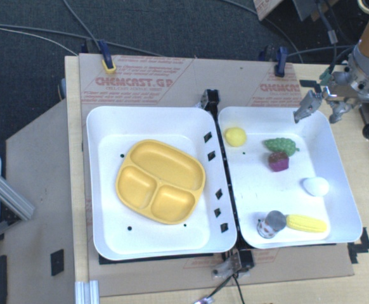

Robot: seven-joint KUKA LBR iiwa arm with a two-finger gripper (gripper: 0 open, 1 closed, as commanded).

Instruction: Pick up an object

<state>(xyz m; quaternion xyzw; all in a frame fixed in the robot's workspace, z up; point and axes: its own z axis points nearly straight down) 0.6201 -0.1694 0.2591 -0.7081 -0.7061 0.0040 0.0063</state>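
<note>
The small purple-red block topped by a green leafy plastic piece (pixel 279 154) is taken here as the likeliest thing to be picked, since it lies nearest the claw (pixel 319 109); the task names no particular object. It sits in the right-hand shallow white bin (pixel 343 189), in the upper middle of its floor, apart from the bin walls. The claw is seen at the upper right corner of that bin, above the rim, with its two fingers spread apart and nothing between them. From the claw, the block lies down and to the left in the camera view, a short way inward across the bin floor. The green piece is stretched roughly left to right, so a closing across its short side is judged more promising. A small yellow ball (pixel 235 137) rests further left, near the divide between the bins. A white egg-shaped object (pixel 315 185) lies lower, near the right wall.
</note>
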